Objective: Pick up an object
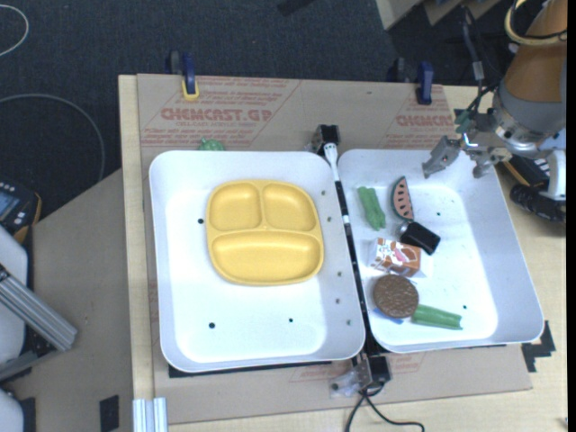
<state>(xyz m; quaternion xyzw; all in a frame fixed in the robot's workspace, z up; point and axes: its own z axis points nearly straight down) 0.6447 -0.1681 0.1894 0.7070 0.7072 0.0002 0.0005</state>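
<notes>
The right bin (490,268) holds several small items. There is a green bean-like piece (370,207), a watermelon slice (401,198), a black block (419,236), a small printed packet (397,256), a round brown cookie (396,296) and a second green piece (437,317). My gripper (459,158) hangs over the bin's back edge, up and to the right of the watermelon slice. It is open, with nothing between its fingers (437,158).
A yellow divided plate (264,232) lies in the left bin (180,286). Blue clamps (187,72) hold the board at the back. Cables and the arm's body crowd the right side.
</notes>
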